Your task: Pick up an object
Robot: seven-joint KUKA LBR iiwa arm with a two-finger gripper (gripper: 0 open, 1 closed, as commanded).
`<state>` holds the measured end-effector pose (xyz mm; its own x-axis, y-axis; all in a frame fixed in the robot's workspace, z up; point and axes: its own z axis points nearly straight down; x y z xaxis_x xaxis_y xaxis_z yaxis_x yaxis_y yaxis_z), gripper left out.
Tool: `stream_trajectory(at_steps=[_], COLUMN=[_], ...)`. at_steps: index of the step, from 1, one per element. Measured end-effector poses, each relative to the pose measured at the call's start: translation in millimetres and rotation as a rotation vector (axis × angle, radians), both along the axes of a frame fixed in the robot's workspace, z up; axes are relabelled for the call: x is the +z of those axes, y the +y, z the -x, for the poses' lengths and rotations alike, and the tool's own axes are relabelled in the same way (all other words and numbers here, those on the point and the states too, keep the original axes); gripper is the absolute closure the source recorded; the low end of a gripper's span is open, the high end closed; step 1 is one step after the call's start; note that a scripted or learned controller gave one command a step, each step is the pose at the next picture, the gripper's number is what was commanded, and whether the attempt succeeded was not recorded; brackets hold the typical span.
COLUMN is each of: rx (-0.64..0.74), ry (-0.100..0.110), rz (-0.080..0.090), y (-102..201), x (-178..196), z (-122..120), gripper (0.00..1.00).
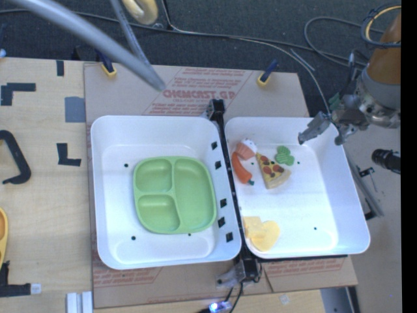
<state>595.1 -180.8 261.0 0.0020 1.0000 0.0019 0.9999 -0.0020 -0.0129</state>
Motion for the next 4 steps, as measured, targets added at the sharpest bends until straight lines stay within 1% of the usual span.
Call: stream_trajectory(at_steps=[1, 2, 3, 4], rx=[0.003, 0.003, 0.003, 0.002], ry=[-0.012, -0.007, -0.008, -0.007], rz=[0.002, 0.002, 0.003, 0.003], y=[0, -2, -2, -9], x=[7, -52, -96, -145], z=[-2, -10, -5, -8], gripper=[0.00, 0.00, 0.00, 0.00])
